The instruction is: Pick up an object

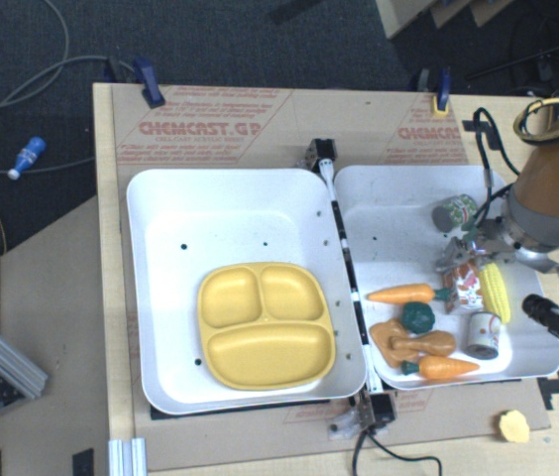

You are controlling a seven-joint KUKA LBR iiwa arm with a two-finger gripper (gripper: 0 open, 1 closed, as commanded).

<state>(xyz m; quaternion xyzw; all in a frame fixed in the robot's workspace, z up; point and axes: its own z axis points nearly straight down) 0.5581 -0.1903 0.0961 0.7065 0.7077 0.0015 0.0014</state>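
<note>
Currently, the grey arm with the orange band (549,181) is positioned over the right-hand shallow white bin (398,216), with the claw (463,256) lowered into a cluster of small items near the bin's middle. Whether the claw is spread, pressed together or pinching anything cannot be told; its tip is lost against the clutter.

Candidate objects are grouped in the right bin: a yellow plastic corn cob (497,292), an orange plastic carrot (399,294), a second carrot (447,368), a dark green round piece (418,316), a tan drumstick-shaped toy (413,343), a small grey can (481,334) and a red-and-white packet (466,288). A yellow three-compartment plastic tray (264,324) lies in the left-hand bin (161,226).

Risk is judged as follows: because the items lie touching or just beside one another, two may be caught at once, or a rounded item may be squeezed sideways and slip free.

A greyish object (455,211) behind the claw is too blurred to identify. The arm's base is cut off at the right edge.
</note>
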